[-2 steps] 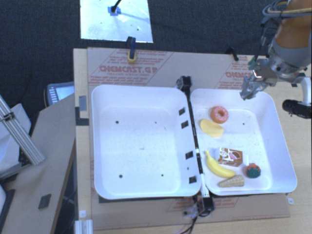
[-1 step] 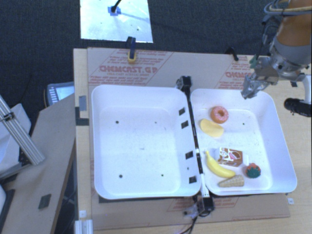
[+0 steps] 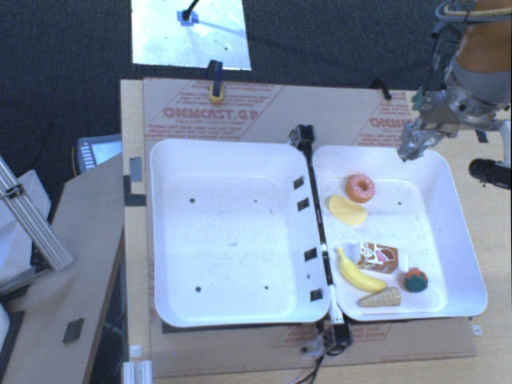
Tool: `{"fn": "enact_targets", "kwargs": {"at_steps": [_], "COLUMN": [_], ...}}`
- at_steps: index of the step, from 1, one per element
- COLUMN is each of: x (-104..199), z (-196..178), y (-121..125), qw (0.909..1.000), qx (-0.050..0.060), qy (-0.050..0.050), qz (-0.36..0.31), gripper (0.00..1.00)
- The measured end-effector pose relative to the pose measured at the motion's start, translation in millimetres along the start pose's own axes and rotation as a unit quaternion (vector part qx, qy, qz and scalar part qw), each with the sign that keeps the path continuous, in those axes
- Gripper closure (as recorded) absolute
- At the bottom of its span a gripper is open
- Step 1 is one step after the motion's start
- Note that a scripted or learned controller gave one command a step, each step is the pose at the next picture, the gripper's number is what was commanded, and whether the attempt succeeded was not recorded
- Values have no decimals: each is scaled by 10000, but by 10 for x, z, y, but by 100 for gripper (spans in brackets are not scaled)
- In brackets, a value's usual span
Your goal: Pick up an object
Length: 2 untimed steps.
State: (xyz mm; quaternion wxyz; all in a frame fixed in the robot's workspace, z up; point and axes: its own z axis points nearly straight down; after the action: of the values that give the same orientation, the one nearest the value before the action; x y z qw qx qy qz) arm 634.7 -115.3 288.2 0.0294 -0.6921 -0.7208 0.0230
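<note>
The right bin (image 3: 448, 214) holds several toy foods. A pink donut (image 3: 360, 187) lies near its back, with a yellow lemon-like piece (image 3: 347, 210) just in front of it. Lower down are a yellow banana (image 3: 358, 273), a small red and white carton (image 3: 378, 258), a tan wedge (image 3: 380, 298) and a red and green berry (image 3: 414, 279). My gripper (image 3: 414, 146) hangs above the bin's back right corner, to the right of the donut and apart from every item. Nothing shows between its fingers.
The left bin (image 3: 232, 230) sits beside the right one, joined by a black clip strip (image 3: 312, 214). A yellow clamp (image 3: 216, 86) stands at the board's back edge. A grey panel (image 3: 190, 22) lies beyond the bench.
</note>
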Motion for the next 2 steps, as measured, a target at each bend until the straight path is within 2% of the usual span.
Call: {"fn": "enact_targets", "kwargs": {"at_steps": [2], "x": [2], "z": [-134], "y": [-8], "qw": [10000], "qx": [55], "qy": [8], "qz": [-31], "gripper": [100]}}
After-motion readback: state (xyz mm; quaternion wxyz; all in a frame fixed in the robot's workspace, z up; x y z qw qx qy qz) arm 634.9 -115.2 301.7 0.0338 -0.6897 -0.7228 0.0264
